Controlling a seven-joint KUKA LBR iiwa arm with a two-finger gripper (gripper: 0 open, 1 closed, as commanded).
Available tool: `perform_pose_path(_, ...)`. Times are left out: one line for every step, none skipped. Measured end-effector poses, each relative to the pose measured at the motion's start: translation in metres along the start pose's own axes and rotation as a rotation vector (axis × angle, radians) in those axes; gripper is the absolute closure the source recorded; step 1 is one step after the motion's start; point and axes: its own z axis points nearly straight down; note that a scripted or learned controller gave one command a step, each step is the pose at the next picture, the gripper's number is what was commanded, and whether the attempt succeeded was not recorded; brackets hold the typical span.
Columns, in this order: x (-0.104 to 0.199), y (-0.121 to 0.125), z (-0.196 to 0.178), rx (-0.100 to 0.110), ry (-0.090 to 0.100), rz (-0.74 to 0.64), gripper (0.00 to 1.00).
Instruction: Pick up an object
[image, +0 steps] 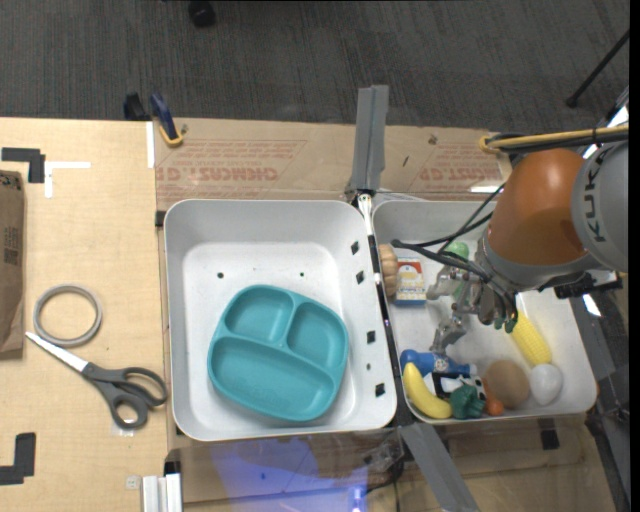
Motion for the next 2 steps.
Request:
perform_pose_path(-0.102, -0.025, 0.001, 0.0, 0.002, -0.102, 0.0)
perform_pose_path(-0.055, 0.014, 0.002, 0.0, 0.005, 0.044, 0.0)
